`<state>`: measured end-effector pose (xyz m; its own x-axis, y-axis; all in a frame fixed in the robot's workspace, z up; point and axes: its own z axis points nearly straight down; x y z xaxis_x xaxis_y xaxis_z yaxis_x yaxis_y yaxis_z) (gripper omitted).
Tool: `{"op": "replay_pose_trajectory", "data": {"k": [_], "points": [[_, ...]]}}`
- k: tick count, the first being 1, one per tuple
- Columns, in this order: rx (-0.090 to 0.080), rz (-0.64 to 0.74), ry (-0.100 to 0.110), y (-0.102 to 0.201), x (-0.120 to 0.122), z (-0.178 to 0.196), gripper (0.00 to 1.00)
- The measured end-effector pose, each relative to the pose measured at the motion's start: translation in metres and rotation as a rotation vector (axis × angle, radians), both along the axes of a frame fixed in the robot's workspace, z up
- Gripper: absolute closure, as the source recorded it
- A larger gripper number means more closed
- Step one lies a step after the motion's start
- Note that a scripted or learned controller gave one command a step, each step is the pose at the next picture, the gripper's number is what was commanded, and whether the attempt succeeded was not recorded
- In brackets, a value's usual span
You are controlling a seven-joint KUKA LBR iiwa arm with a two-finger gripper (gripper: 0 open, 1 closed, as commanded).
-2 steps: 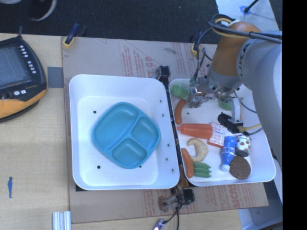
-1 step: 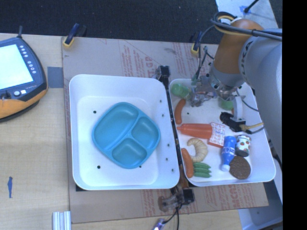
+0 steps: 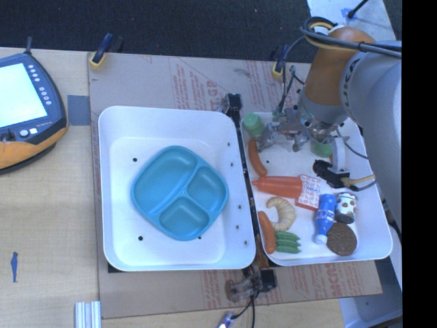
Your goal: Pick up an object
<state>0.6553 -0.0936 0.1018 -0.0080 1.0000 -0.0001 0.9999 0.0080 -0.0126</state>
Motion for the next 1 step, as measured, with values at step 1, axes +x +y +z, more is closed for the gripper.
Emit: {"op": "replay_pose_trajectory", "data": {"k": [1], "points": [[0.000, 0.001, 0.002, -0.0012, 0.0000, 0.0103, 1.00]]}}
